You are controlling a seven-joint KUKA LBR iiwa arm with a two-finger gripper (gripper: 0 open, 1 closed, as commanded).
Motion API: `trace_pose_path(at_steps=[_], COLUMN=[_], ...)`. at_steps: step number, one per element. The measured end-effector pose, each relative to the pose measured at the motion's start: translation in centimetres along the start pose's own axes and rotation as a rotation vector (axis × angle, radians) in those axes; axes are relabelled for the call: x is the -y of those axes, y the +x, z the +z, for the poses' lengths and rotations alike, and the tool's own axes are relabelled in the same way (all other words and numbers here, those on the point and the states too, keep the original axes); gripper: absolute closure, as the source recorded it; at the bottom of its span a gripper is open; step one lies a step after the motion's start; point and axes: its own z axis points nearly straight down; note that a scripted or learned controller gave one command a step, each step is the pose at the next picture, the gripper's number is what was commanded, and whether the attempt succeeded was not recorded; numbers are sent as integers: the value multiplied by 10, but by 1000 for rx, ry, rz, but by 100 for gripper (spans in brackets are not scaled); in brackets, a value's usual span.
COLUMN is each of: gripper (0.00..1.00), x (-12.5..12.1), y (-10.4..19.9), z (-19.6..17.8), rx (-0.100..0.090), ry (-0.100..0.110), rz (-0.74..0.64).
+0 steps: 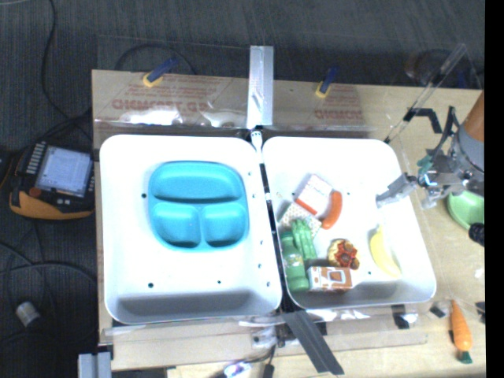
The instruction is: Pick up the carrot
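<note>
the carrot is a small orange item with a green tip at its near end. it lies flat on the bare bench surface, outside both bins, at the near right corner of the scene. its long axis runs roughly far to near, slightly tilted. it sits just beyond the near right corner of the right bin, apart from its rim.

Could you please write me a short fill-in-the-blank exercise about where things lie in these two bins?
1. The blue divided tray lies in the ____ bin.
2. The banana lies in the right bin, near its ____ wall.
3. The carrot lies on the bench, ____ both bins.
4. The pincer hovers over the ____ bin.

Missing words: left; right; outside; right
</note>
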Motion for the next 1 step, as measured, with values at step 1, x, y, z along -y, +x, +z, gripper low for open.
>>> trace_pose_path(at_steps=[1], gripper=[0], x=[-29], y=[-19], z=[-80], rx=[5], ry=[-1], rz=[273])
